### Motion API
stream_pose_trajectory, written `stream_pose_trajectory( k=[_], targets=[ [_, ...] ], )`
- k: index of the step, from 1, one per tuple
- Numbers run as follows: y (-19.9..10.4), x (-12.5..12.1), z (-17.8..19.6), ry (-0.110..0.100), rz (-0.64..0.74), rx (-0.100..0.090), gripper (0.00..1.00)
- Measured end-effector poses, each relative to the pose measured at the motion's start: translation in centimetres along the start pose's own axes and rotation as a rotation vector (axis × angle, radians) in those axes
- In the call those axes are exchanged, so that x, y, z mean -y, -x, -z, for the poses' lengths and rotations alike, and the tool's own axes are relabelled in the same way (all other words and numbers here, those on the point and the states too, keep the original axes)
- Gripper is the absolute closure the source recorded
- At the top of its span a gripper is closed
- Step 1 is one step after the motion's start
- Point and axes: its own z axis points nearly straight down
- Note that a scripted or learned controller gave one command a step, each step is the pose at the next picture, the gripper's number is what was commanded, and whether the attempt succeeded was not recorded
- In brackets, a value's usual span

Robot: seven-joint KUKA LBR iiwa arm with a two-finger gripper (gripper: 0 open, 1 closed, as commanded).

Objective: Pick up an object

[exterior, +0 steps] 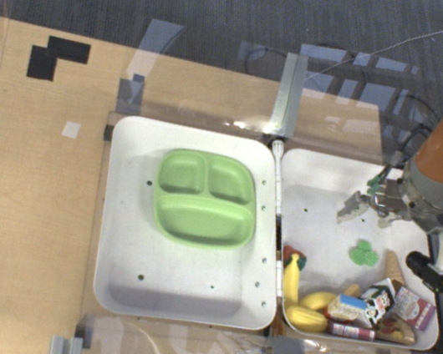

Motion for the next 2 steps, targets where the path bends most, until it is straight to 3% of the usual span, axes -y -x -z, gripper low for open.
stream_pose_trajectory(
  k=[1, 2],
  targets=[
    [-3.6, -3.0, 7.3, 0.004, 0.045, 0.0, 0.0],
    [0.6, 0.7, 1.8, 0.0, 0.012, 0.0, 0.0]
  ],
)
